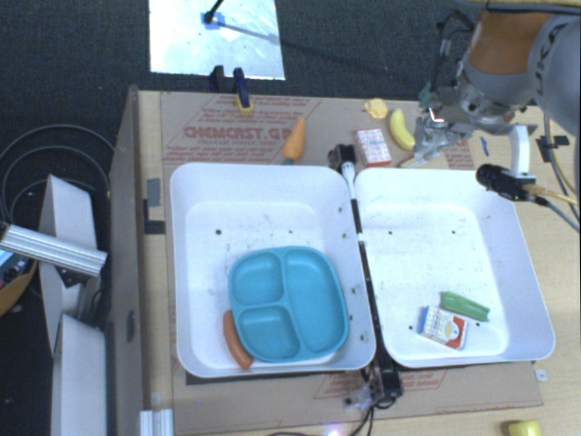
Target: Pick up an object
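My gripper [428,145] hangs at the far edge of the right bin [508,243], just behind its back rim and next to a yellow banana [400,128]. Nothing shows under it that I can make out as held. In the right bin's near corner lie a green pepper-like piece [465,304] and a small red, white and blue carton [443,326]. The left bin [204,243] holds a blue divided plate [289,302] with an orange sausage [236,339] beside its left edge.
On the cardboard behind the bins lie a carrot [294,140], a small pink box [373,146], a yellow lump [375,107] and a blue clamp [241,85]. A black cable connector [499,180] hangs over the right bin's back right corner.
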